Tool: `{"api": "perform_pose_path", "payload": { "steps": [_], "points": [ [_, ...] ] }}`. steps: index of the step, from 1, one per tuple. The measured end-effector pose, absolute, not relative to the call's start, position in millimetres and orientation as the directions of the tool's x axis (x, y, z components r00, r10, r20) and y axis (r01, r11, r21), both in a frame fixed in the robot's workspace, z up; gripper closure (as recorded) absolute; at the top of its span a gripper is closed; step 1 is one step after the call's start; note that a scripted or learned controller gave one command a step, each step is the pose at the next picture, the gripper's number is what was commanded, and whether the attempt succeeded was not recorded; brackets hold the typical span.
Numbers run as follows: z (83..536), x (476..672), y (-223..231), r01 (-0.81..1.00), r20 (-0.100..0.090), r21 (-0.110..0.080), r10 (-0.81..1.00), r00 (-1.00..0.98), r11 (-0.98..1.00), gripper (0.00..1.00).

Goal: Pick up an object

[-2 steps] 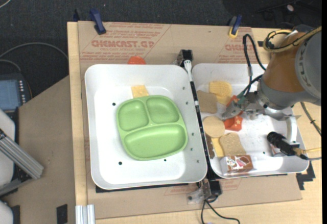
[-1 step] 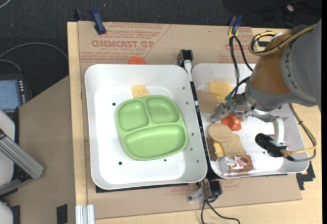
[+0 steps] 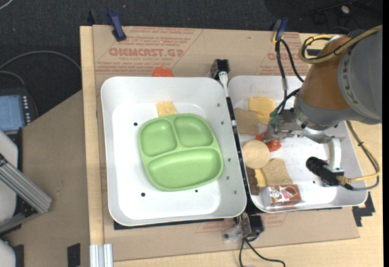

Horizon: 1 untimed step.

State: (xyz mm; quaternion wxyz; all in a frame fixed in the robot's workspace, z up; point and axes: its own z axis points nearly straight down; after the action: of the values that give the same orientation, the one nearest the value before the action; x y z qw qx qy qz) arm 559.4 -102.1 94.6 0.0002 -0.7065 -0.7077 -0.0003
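Where the cardboard sheet covers the worktop, red print reads "CHEMCAST" above the left bin, which carries a green divided plate. At the right bin, the arm's jaws reach down beside a small red object just below them; whether they are wide or narrow cannot be told. Near it lie a tan ball, a yellow block and a red-labelled packet whose writing is unreadable.

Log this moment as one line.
arm: over right bin | gripper: low among food items, near red piece | grasp: unconfirmed | green plate: left bin
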Motion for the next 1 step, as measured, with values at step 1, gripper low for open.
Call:
{"api": "perform_pose_path", "payload": {
  "steps": [1],
  "points": [
    [94.4,559.3,-102.1,1.000,0.001,0.000,1.000,-0.001,0.001,0.00]
  ]
}}
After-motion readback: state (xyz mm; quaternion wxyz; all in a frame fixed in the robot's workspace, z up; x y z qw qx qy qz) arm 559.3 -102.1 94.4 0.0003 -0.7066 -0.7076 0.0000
